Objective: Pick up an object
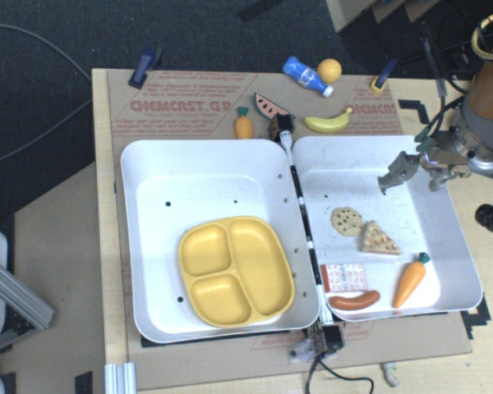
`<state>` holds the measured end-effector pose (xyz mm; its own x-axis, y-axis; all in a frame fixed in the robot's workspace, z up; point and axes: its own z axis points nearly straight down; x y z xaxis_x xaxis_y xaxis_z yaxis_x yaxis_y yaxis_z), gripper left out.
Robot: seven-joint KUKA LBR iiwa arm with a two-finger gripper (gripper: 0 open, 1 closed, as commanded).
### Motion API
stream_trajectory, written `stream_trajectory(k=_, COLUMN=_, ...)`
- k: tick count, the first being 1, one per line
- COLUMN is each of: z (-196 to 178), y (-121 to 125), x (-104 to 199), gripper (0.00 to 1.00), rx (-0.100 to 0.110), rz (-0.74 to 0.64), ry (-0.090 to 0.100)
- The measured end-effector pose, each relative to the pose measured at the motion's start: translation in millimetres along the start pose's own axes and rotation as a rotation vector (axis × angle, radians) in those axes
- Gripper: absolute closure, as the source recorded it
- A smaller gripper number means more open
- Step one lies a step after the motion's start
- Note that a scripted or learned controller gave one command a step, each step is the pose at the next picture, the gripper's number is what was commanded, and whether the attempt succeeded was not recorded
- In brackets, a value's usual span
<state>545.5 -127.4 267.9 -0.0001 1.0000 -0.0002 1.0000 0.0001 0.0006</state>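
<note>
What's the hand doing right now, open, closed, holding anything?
Hand: open, holding nothing, above the upper right part of the right bin.

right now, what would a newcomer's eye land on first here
Probably the yellow divided plate, filling much of the left bin. Next, the toy food in the right bin: a cookie, pizza slice, carrot and sausage near its front. The gripper hangs over that bin's far right corner, jaws spread.
</note>
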Motion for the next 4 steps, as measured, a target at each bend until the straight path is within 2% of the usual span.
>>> stream_trajectory(k=1, z=96, y=-49, x=8, gripper=0.0, rx=0.004, rz=0.001, ry=0.001)
stream_trajectory(k=2, z=177, y=-7, x=-34, gripper=0.0, rx=0.001, rz=0.001, ry=0.0)
stream_trajectory(k=3, z=184, y=-67, x=-52, gripper=0.0, rx=0.003, rz=0.002, ry=0.0)
stream_trajectory(k=4, z=183, y=1, x=11, gripper=0.0, rx=0.0, rz=-0.002, ry=0.001)
